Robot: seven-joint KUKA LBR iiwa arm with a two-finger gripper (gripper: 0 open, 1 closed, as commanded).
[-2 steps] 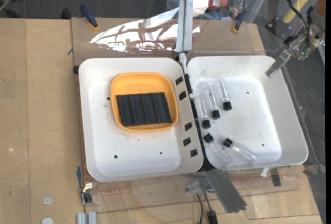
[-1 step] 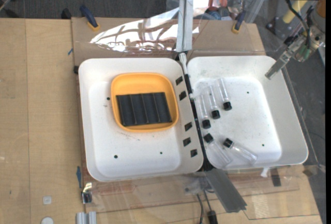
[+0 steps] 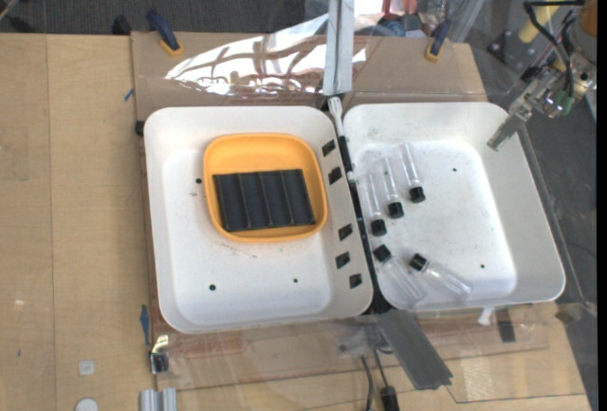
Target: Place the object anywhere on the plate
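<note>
Your pincer [image 3: 545, 101] hovers off the right bin's far corner, its grip impossible to tell, with the clear vials [image 3: 398, 186] below-left unpicked; reach down, then carry one to the orange plate [image 3: 216, 158] farther left

The gripper [image 3: 500, 140] is small and blurred above the right bin's [image 3: 531, 210] far right corner, its fingers too fine to read. The clear vials [image 3: 396, 186] in that bin nearly vanish against the white floor, so their count stays uncertain.
</note>
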